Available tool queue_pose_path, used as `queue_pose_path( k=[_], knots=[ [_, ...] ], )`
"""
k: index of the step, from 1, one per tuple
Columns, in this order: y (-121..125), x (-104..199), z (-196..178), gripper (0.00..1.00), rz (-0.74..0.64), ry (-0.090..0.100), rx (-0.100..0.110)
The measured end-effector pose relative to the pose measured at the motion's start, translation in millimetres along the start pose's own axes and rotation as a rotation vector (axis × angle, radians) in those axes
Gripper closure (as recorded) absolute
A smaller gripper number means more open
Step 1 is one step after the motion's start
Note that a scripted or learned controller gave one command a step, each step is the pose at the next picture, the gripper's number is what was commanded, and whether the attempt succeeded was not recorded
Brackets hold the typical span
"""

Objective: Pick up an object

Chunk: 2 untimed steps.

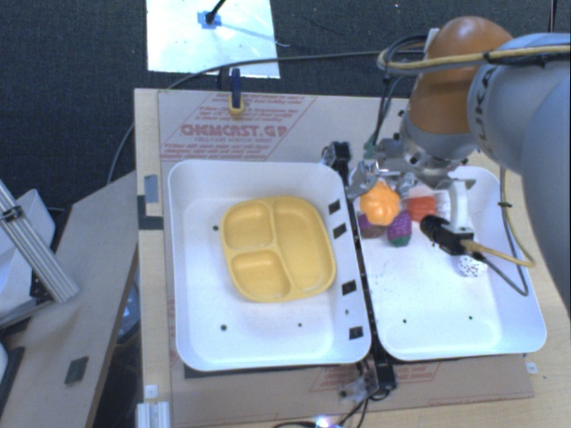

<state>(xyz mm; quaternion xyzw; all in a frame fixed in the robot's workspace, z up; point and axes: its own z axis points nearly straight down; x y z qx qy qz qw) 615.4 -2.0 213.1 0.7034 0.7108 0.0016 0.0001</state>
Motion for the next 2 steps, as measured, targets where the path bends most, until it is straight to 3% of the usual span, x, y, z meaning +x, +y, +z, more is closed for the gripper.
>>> queue_pose_path(
  k=[2],
  knots=[
    [-3, 98, -10, 1.0, 0.001, -0.001, 0.001]
  ],
)
